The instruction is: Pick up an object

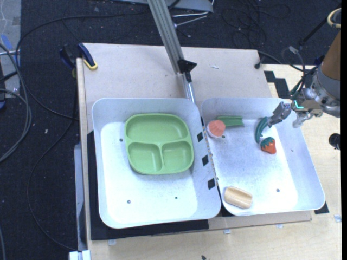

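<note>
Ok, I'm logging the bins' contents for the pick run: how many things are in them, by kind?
Divided green plate, left bin: 1
Toy foods, right bin: 3, namely orange-and-green carrot piece, red strawberry with teal leaves, tan bread roll
Total: 4

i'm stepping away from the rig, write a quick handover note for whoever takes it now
Gripper: open, poised at the right bin's upper right edge, holding nothing.
Things in the right bin: a carrot toy with teal leaves just left of the gripper, a round orange-red piece beside a green piece at the upper left, a tan bread-like piece at the near edge.
Left bin: a green divided plate.
Done: nothing picked yet.
Left: close on an object and lift; the carrot toy looks nearest.
</note>
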Robot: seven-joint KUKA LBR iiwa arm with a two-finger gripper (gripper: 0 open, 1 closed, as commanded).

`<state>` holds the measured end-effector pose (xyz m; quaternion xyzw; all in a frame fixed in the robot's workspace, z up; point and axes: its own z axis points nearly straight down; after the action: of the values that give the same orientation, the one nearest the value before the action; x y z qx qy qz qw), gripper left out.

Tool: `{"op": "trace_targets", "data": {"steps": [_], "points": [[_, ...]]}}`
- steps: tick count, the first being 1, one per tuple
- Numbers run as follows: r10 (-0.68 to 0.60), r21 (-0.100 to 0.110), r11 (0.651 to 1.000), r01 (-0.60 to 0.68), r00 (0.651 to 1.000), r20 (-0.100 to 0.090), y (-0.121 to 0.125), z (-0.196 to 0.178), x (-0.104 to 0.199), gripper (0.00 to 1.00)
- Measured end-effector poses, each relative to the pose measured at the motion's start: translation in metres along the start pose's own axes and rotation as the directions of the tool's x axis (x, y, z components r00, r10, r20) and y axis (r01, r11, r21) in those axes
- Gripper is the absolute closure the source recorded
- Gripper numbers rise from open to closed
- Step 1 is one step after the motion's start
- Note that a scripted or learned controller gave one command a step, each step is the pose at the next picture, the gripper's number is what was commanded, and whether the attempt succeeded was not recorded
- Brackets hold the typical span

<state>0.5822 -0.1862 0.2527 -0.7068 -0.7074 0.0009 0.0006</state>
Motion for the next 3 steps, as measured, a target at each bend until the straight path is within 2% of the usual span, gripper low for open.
{"op": "trace_targets", "data": {"steps": [1,3], "points": [[0.000,-0.002,1.000,0.000,1.000,0.001,0.001,-0.001,0.000,0.00],[0.002,0.002,1.000,-0.002,1.000,-0.001,-0.012,0.093,-0.005,0.00]]}}
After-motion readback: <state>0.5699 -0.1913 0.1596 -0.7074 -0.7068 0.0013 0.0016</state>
